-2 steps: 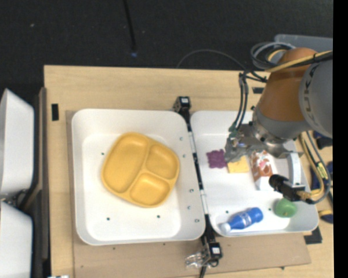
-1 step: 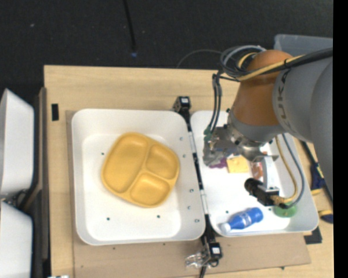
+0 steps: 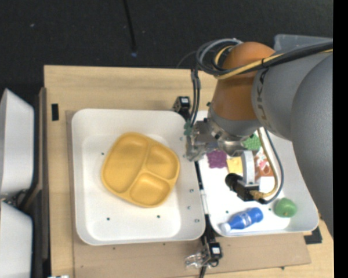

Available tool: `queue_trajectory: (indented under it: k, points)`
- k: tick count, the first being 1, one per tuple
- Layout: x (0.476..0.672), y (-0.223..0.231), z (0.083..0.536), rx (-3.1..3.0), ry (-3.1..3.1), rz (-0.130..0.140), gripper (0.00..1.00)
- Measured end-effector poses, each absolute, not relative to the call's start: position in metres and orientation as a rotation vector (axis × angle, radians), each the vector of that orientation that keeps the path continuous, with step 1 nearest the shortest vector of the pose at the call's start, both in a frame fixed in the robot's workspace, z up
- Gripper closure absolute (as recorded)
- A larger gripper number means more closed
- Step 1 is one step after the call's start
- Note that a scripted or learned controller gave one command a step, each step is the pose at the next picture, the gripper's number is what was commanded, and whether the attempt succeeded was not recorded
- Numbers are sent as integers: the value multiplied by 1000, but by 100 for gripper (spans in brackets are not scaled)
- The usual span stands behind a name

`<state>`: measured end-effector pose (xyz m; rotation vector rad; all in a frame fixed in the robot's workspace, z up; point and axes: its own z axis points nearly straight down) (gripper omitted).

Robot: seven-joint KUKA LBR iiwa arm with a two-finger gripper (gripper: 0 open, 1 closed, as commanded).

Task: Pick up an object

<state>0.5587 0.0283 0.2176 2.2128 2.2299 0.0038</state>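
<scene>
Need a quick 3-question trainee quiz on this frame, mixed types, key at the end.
1. True or false: the yellow divided plate lies in the left bin.
2. Multiple choice: which thing sits nearest the right bin's front right corner? A) blue bottle B) green ball C) purple block
3. Fill in: the arm's band above the wrist is coloured ____.

Key: 1 true; 2 B; 3 orange.
</scene>
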Motion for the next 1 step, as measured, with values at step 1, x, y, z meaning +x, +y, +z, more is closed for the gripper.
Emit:
queue_trajectory:
  k: [1]
  points:
    - [551,72,221,2213,2230,3,100]
